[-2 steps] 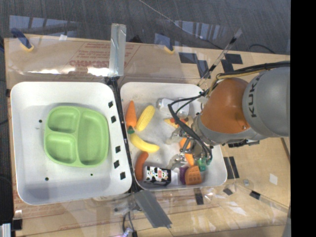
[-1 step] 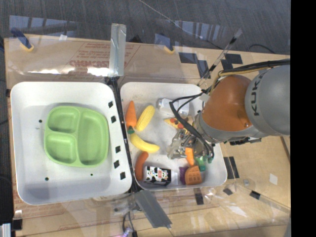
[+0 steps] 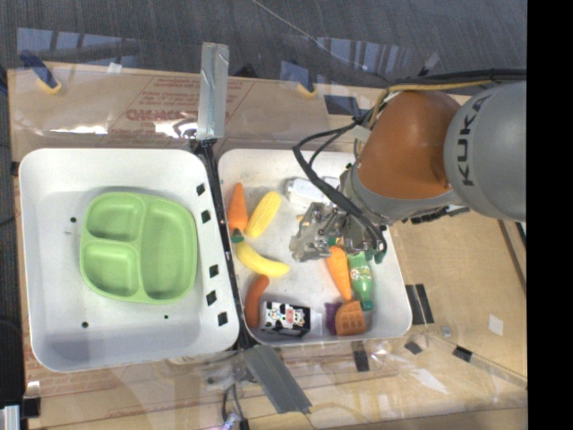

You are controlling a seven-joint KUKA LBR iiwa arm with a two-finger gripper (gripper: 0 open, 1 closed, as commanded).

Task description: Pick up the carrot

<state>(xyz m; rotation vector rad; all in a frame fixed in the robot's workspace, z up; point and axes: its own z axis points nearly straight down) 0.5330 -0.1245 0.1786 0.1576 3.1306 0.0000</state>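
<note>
Grey and orange, the arm (image 3: 448, 150) bulks in from the right and covers the right bin's (image 3: 394, 316) upper right corner, its far end cut off by the frame edge. The left bin (image 3: 45, 240) carries a green divided plate (image 3: 141, 247). Both bins sit on a bench (image 3: 466, 267) of brown board under clear plastic sheeting, taped at the edges, with dark ribbed flooring beyond.

The gripper (image 3: 313, 233) hangs low over the middle of the right bin, a tangle of metal and cable; whether its jaws are parted or closed cannot be told from here.

Two carrots show. One carrot (image 3: 339, 273) lies just right of and below the gripper, its long axis running steeply from upper left to lower right, though which end is the tip is hard to make out; its upper end seems to touch the gripper. A second carrot (image 3: 237, 210) stands nearly upright along the left wall.

Nearby lie a corn cob (image 3: 264, 214), a banana (image 3: 260, 262), a sausage (image 3: 255, 299), a green bottle (image 3: 362, 280), a black-and-white carton (image 3: 286, 319) and a small orange-purple piece (image 3: 346, 317).
</note>
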